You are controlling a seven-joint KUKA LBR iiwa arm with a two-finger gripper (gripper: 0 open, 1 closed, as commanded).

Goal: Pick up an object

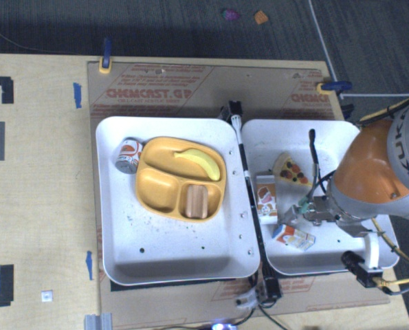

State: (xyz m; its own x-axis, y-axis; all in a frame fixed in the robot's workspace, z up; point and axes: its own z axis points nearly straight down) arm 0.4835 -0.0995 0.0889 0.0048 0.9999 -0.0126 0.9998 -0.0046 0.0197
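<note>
Where the two-finger gripper point(299, 215) hangs low in the right white plastic bin point(341, 256), jaw state cannot be told; a crinkled clear packet point(293, 237) lies just below. Pizza-slice toy point(291, 170) nearby. Left bin point(170, 263): glossy yellow divided tray point(164, 191), banana point(199, 161).

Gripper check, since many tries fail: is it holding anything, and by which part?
Cannot be told. The gripper is low in the right bin beside a small packet, but no object shows between its fingers.
</note>
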